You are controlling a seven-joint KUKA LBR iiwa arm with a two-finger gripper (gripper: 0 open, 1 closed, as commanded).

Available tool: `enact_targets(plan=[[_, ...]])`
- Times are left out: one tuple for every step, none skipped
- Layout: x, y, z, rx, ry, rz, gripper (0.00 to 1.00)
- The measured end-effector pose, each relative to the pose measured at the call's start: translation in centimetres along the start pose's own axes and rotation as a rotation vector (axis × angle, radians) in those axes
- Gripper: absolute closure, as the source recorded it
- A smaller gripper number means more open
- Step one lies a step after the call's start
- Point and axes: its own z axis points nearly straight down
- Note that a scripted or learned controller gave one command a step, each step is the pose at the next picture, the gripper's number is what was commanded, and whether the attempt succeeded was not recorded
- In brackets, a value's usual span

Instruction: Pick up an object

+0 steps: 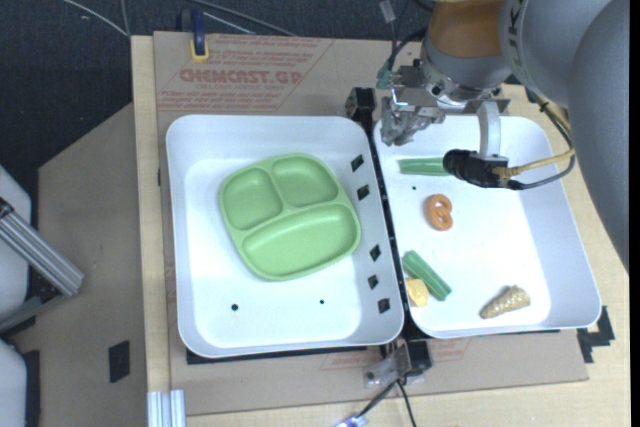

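Camera view: your gripper [405, 123], fingers' state I cannot tell, hangs at the right bin's [560, 215] far-left corner just above the green stick [421, 167]; likely light, stiff, slick — pinch across its middle.

Red "CHEMCAST GP" reads across the board [240, 75].

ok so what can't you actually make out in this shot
- Gripper: in the camera view its fingers blur into the wrist hardware above the right bin's far left corner, so open or shut can't be read.
- Green stick: one end is hidden by the black part beside it.
- Yellow piece: partly covered by the green block; shape unclear.
- Tan cone-shaped object: too small to identify.
- Arm: cut off by the right edge.
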Motion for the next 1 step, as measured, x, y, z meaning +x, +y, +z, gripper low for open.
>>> enact_targets(plan=[[4.33,0.96,-0.25,0.000,-0.001,0.002,1.00]])
